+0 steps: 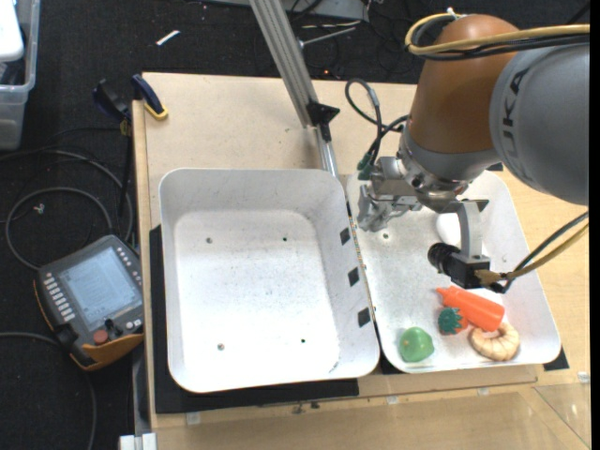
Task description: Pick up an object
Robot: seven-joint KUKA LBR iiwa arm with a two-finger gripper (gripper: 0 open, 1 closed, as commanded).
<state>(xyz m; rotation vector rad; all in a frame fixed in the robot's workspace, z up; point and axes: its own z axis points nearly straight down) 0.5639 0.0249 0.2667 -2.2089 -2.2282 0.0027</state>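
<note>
The right bin point(525, 251) holds several toys near its front edge. A green round piece point(416, 344) lies at the front. To its right, an orange carrot point(476, 307) with a green top point(451, 321) lies slanted. A tan ring-shaped pastry point(496, 343) sits in the front right corner. A white object point(450, 225) lies partly under the arm, further back. My gripper point(375, 212) hangs over the back left part of the right bin, close to the wall between the bins and well behind the toys. I see nothing in it.
The left bin point(187, 195) stands beside the right one, and their walls meet in the middle. A slanted metal pole point(291, 54) rises behind the bins. A black block point(457, 263) on the arm hangs just above the carrot. A teach pendant point(89, 293) lies on the floor at left.
</note>
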